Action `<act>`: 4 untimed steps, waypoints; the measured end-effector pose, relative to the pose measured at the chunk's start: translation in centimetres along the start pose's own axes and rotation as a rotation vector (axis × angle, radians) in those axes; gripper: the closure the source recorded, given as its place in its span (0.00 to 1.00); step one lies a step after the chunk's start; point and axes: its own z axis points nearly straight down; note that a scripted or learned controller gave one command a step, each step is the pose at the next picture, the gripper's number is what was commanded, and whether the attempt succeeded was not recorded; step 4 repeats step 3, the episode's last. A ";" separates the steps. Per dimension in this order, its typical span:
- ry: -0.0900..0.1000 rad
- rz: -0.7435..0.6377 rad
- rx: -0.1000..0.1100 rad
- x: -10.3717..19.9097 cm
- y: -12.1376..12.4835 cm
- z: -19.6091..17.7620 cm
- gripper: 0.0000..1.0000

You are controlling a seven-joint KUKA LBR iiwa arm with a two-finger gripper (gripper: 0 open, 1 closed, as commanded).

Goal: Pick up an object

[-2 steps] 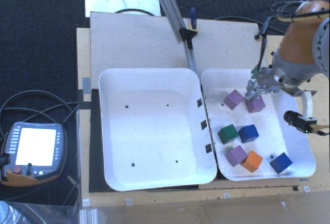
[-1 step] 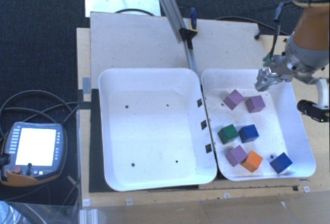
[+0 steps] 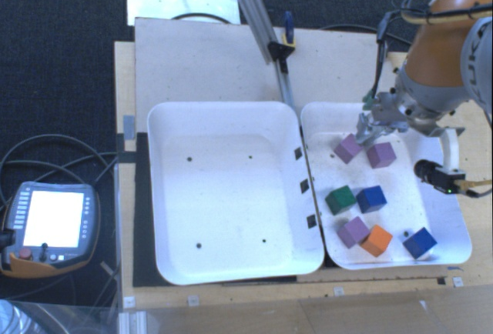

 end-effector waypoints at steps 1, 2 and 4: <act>0.000 0.000 0.001 5.1 -2.0 0.4 1.00; 0.001 -0.002 -0.001 10.0 -3.1 -0.5 1.00; 0.001 -0.002 0.000 15.3 -4.2 0.9 1.00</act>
